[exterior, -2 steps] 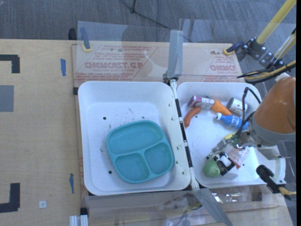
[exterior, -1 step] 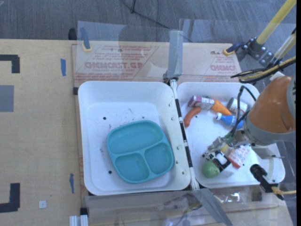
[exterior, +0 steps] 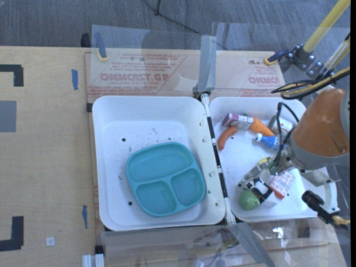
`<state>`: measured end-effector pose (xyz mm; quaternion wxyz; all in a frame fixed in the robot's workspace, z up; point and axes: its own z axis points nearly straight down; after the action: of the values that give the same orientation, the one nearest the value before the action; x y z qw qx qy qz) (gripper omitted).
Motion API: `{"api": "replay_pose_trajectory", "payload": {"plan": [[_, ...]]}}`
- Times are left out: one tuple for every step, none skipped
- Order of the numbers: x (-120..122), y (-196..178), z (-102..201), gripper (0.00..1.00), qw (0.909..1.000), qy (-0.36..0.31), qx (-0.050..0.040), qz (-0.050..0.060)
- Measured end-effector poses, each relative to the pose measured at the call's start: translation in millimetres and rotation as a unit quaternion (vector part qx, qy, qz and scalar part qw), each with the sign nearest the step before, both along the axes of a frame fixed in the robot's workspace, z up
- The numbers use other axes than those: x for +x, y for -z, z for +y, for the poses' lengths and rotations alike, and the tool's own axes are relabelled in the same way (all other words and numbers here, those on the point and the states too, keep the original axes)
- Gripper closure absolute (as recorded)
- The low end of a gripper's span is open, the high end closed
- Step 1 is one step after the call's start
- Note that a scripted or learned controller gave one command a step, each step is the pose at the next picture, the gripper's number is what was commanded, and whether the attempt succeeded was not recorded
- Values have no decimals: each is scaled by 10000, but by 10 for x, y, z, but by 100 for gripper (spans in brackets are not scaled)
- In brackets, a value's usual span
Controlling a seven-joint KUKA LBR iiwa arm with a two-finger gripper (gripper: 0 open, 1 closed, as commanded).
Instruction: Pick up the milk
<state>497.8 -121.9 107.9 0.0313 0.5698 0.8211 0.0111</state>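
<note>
The small white-and-red milk carton (exterior: 282, 182) lies in the right white bin (exterior: 233, 149), just right of the gripper (exterior: 257, 181); whether the fingers are parted or clenched I cannot tell.

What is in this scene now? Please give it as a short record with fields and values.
left bin: holds a teal divided plate
right bin: holds several small items
milk: small white carton with red print, near the right bin's front, beside the end effector
green item: round, at the right bin's front
orange item: carrot-like, near the divider between the bins
arm: reaches in from the right, over the right bin
end effector: low in the right bin, between the milk and the green item; grasp cannot be judged
</note>
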Motion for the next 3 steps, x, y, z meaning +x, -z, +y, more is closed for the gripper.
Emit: {"api": "replay_pose_trajectory", "payload": {"plan": [[-175,-768,783,0,9949,-957,56,316],[-145,120,109,0,9971,-706,56,264],[-152,26,105,100,9972,-697,65,271]]}}
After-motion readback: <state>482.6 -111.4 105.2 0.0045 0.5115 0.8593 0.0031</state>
